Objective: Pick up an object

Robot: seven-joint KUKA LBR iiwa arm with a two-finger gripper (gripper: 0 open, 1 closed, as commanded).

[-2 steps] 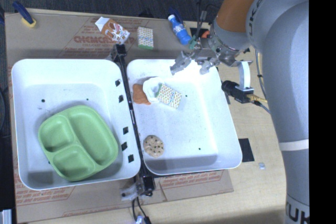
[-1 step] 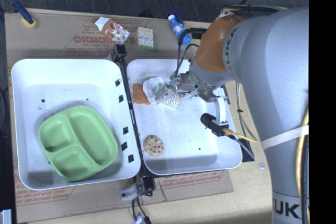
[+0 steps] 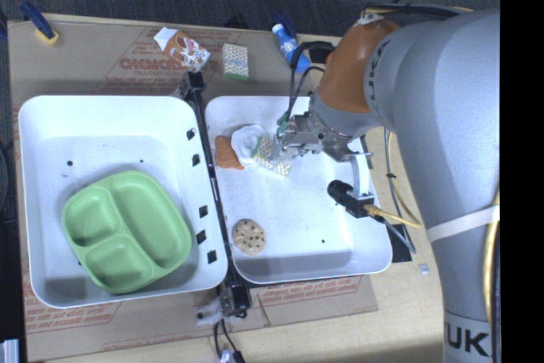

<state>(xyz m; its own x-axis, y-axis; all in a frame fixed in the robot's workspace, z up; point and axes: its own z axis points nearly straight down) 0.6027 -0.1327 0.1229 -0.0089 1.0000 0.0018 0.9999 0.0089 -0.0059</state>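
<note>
Reading "UK" on the arm (image 3: 450, 183) base, while whether its jaws (image 3: 285, 144) are apart is unclear.

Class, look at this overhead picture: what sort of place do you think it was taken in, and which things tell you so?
Probably a robotics lab test bench: a grey robot arm reaches over two white bins, clamped onto cardboard, with small toy-like items such as a green divided plate and a cookie.

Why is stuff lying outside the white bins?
Two small packets, one orange and white and one green and white, lie on the cardboard behind the bins rather than inside. Nothing looks spilled or broken.
</note>
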